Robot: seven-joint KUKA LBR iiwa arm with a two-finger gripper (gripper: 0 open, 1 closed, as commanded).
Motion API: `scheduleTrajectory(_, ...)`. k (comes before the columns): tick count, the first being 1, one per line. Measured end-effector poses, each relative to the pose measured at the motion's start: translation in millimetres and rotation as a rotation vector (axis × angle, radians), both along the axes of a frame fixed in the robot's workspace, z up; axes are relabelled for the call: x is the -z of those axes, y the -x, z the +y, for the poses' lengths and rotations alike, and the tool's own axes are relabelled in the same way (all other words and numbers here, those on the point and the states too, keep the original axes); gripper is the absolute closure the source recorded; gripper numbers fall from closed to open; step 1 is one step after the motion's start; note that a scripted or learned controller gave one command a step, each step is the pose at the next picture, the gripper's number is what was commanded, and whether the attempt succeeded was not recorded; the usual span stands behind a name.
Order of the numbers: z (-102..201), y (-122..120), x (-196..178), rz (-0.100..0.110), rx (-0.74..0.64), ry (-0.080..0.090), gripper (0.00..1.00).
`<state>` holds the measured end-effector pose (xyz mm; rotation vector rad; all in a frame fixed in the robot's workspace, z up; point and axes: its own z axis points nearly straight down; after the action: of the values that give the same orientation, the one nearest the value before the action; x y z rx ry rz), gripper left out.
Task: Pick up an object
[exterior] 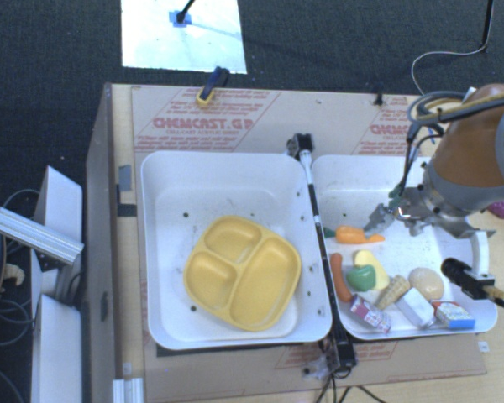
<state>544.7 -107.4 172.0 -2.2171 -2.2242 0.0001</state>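
The right bin point(353, 175) holds several toy foods along its near side. An orange carrot point(349, 235) lies by the divider, with a red sausage point(340, 277) below it and a yellow and green piece point(365, 272) beside that. Further right are a corn cob point(393, 290), a beige egg-shaped piece point(426, 282), a white block point(415, 307), a red and blue box point(454, 314) and a pink packet point(369, 314). My gripper point(380, 219) hangs over the middle of this bin, just up and right of the carrot. Nothing shows in its grasp.
A yellow divided plate point(244, 273) lies in the left bin point(176, 183). A black clamp bar point(312, 200) runs along the divider between the bins. The arm's grey and orange body point(470, 154) covers the right bin's far right corner.
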Motion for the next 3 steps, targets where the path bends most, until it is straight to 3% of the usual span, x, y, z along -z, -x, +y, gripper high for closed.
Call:
scheduleTrajectory(1,22,-18,85,-0.01,0.002,0.005,0.0)
scheduleTrajectory(2,17,-48,87,-0.003,0.0,0.001,0.0)
scheduleTrajectory(3,17,-49,76,-0.005,-0.001,0.001,1.0)
